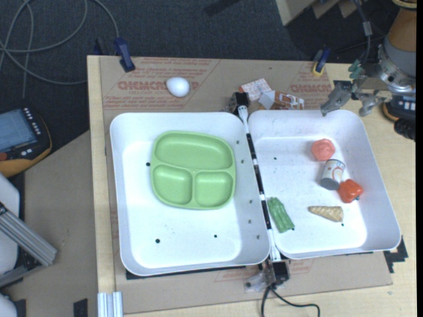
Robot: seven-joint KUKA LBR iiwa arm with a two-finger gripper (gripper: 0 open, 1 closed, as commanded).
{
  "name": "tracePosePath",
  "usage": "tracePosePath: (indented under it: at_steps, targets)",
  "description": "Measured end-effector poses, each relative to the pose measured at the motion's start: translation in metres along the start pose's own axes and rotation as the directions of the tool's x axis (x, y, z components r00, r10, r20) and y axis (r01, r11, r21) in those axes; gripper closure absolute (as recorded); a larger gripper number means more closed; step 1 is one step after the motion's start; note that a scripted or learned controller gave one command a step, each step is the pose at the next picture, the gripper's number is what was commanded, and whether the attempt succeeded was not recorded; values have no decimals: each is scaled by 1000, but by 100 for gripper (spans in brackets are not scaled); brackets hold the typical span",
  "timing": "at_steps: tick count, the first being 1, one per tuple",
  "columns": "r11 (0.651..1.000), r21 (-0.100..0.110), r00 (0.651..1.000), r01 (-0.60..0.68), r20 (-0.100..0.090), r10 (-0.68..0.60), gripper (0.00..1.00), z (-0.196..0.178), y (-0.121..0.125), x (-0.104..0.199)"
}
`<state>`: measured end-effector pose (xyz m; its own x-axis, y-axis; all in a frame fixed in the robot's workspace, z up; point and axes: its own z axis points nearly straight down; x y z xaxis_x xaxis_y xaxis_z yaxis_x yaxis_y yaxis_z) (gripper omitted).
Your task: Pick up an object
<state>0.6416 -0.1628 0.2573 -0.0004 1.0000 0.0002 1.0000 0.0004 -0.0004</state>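
The right bin (377, 203) holds a pinkish-red ball (323, 149), a small grey can (332, 173), a red-orange piece (350, 190), a tan cone (326, 211) and a green piece (280, 214) by its left wall. My gripper (348, 103) hangs over the far rim of that bin, above and to the right of the ball. Its fingers (330, 102) are spread open with nothing between them.
The left bin (132, 216) carries a green divided plate (193, 169). On the bench behind the bins lie a white egg (177, 86) and some small packets (264, 92). Blue clamps (123, 53) grip the far edge of the board.
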Motion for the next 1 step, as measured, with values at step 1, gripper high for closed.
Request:
tracePosePath:
  at_steps: [1]
  targets:
    - [1000,1,1000,-1,0,1,0,95,-18,-44]
